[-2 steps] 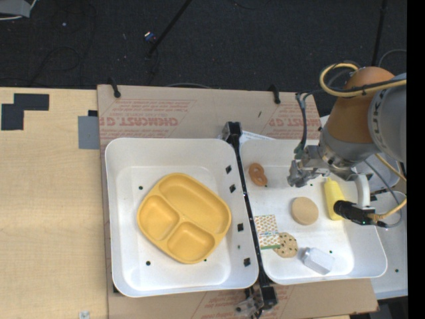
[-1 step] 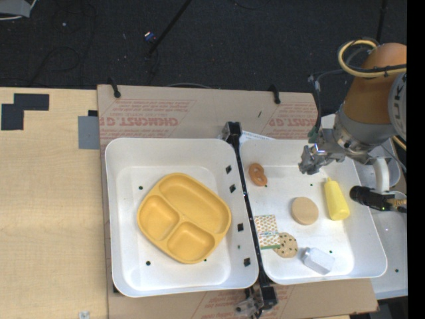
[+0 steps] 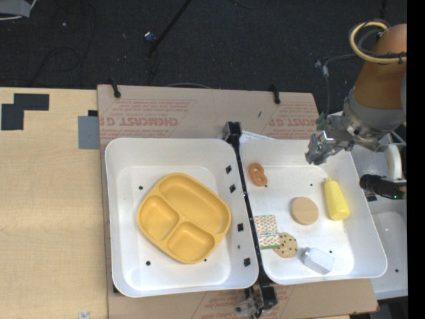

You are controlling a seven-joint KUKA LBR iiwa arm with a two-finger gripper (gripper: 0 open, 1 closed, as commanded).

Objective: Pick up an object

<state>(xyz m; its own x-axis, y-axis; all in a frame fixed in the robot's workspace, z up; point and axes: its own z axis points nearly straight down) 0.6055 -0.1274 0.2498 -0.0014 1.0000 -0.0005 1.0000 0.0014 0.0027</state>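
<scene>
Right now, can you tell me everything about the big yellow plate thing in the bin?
The yellow plate is a divided tray that looks like smooth plastic, with rounded corners and three sunken compartments: one long one along its upper side and two smaller ones below it. It lies flat and right way up, turned at a slant, on the floor of the left white bin. All three compartments look bare. Nothing else touches it, and the gripper is over the other bin, far from it.
</scene>
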